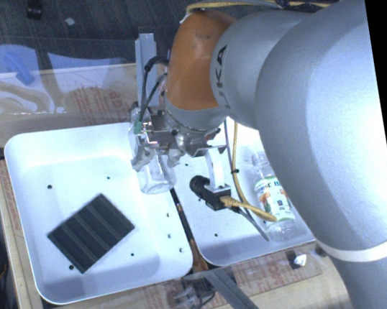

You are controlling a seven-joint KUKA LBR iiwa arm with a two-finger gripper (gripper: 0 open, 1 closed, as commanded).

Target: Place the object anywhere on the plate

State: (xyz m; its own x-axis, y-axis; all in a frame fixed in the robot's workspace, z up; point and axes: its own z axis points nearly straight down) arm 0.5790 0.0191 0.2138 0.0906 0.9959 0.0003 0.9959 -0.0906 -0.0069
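Currently the fingers (142, 158) grasp a clear cup (155, 180) above the right edge of the left bin (18, 152). A dark ridged plate (91, 232) lies flat toward that bin's lower left corner, well apart.

Bare left-bin floor (59, 178) around ribbed plate (91, 232)

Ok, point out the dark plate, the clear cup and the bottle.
dark plate (91, 232), camera view, middle of its top
clear cup (155, 181), camera view, lower wall
bottle (272, 197), camera view, its label
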